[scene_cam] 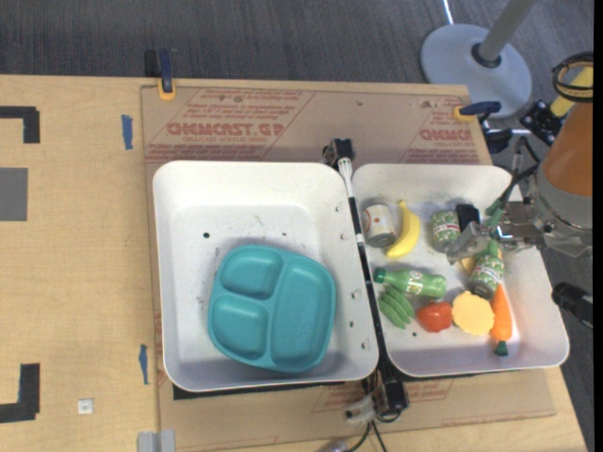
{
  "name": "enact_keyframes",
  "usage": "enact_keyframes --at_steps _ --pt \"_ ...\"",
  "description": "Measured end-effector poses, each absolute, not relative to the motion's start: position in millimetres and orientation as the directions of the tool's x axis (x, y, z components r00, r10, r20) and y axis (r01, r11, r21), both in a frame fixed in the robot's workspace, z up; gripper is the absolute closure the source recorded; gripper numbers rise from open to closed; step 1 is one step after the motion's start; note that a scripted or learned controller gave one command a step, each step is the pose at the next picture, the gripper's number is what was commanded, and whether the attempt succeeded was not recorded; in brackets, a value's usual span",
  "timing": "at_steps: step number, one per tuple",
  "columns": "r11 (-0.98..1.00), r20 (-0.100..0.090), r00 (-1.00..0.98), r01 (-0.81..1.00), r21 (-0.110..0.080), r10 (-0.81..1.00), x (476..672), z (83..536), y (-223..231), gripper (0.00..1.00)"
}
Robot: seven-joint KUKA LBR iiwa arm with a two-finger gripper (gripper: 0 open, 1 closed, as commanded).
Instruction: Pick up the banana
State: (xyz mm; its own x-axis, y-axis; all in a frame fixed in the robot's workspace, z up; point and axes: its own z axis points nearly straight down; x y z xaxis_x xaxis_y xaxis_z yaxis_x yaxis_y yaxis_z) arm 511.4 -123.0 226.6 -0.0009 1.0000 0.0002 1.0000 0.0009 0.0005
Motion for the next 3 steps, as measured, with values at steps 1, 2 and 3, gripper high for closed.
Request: enact_keyframes --at_steps 1,2,3 --pt "0.108 -0.001 -0.108 0.994 0.002 0.994 555.7 199 -76 0.00" --pt "0.528 -0.002 -0.528 0.849 0.004 0.849 616.8 185 3 0.00" --pt "0.750 0.000 -0.750 0.661 0.000 0.661 575.3 185 -40 0.00"
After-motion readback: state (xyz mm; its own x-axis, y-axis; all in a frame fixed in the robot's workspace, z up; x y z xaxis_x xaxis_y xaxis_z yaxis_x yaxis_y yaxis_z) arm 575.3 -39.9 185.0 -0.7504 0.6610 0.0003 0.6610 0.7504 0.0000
